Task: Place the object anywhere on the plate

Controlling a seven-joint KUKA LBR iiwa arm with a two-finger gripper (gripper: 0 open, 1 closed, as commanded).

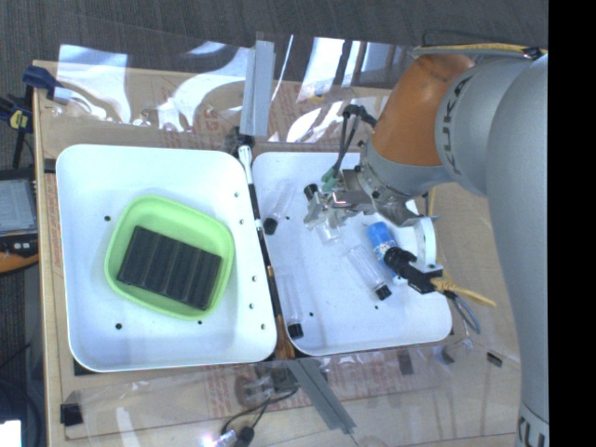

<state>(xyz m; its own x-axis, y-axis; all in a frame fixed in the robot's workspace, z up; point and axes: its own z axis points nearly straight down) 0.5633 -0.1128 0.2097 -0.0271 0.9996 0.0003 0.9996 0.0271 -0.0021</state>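
Camera view, green plate holding dark ridged block, left bin

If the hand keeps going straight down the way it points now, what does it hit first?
Probably the white floor of the right bin. The hand points down over bare floor beside the blue-capped bottle; height is unclear from this slanted view.

Probably a robotics lab, KUKA arm, taped bench, two white bins

The grey arm reaches in from the right, its orange band sitting just above and to the right of the end effector. The end effector points left and downward, held low.
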